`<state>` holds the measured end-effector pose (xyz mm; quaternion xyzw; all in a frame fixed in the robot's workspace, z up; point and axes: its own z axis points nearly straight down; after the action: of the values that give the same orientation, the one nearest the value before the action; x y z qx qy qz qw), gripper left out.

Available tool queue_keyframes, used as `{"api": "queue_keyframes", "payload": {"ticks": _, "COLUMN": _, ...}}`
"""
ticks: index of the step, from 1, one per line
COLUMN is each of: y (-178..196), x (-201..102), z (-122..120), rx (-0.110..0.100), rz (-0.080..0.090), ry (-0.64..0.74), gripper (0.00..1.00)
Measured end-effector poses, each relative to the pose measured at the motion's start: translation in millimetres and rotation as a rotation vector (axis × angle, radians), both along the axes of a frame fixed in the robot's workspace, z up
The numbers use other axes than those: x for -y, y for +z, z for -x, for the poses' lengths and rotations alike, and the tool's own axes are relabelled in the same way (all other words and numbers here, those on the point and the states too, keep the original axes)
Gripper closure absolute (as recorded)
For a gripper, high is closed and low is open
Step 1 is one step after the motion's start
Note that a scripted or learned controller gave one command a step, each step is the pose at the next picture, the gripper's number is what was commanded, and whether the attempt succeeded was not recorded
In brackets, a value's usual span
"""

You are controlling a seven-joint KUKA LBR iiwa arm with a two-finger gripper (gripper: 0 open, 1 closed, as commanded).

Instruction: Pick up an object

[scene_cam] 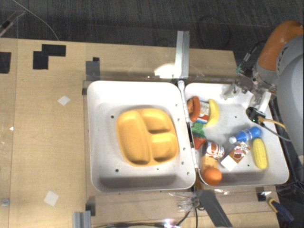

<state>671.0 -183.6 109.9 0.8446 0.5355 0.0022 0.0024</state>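
The right bin (pixel 280 175) holds a heap of small toy foods. A sausage (pixel 193 107), a banana (pixel 214 112) and a small can (pixel 204 109) lie at its left wall. Below them are a green piece (pixel 198 127), a second can (pixel 214 150) and an orange (pixel 213 176). A blue bottle (pixel 244 136), a corn cob (pixel 259 153) and a brown-and-white box (pixel 236 155) lie toward the right. My gripper (pixel 233 89) hangs over the bin's far right corner, apart from all of these things.
The left bin (pixel 99 175) holds a yellow divided tray (pixel 146 136). A metal post (pixel 182 56) stands at the back between the two bins. The arm (pixel 285 65) comes in over the right bin's far right edge.
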Motion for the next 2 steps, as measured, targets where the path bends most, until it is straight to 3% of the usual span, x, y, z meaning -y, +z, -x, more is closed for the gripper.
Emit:
{"api": "queue_keyframes", "payload": {"ticks": 1, "y": 0, "x": 0, "z": 0, "rx": 0.0, "rz": 0.0, "ry": 0.0, "gripper": 0.0}}
{"api": "queue_keyframes", "payload": {"ticks": 2, "y": -23, "x": 13, "z": 52, "rx": -0.001, "rz": 0.001, "ry": 0.169, "gripper": 0.0}}
